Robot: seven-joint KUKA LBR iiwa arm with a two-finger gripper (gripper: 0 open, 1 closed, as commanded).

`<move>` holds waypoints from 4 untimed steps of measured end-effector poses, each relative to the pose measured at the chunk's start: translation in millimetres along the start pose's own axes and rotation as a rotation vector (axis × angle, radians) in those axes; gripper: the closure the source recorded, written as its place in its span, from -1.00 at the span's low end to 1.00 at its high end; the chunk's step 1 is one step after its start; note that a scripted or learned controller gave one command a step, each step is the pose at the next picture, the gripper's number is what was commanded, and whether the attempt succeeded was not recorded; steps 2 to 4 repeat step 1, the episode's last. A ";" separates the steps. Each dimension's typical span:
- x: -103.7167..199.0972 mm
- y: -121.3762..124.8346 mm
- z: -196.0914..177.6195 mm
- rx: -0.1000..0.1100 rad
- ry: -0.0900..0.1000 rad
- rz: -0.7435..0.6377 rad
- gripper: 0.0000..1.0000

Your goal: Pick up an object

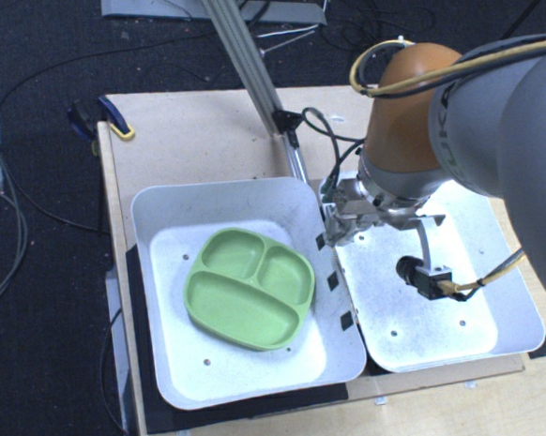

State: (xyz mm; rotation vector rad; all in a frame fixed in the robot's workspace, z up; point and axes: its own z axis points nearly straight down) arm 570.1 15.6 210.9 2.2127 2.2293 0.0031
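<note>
A light green divided plate (250, 287) lies flat in the left white bin (171, 361), slightly right of its middle. My gripper (337, 224) hangs under the grey arm and its orange band (405, 108). It sits over the left edge of the right white bin (507, 326), close to the wall shared by the two bins. It is to the upper right of the plate and apart from it. I see nothing held in it.
A small black part on a yellow cable (424, 277) hangs over the right bin's floor below the wrist. A slanted metal pole (246, 55) rises behind the bins. Black clips (335, 279) sit on the shared wall. Bench edges lie close around both bins.
</note>
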 end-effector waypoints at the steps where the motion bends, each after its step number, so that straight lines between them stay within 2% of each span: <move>1: 44.6 24.8 3.9 -0.001 0.000 0.001 1.00; 4: 44.6 24.8 3.9 -0.001 0.000 0.001 1.00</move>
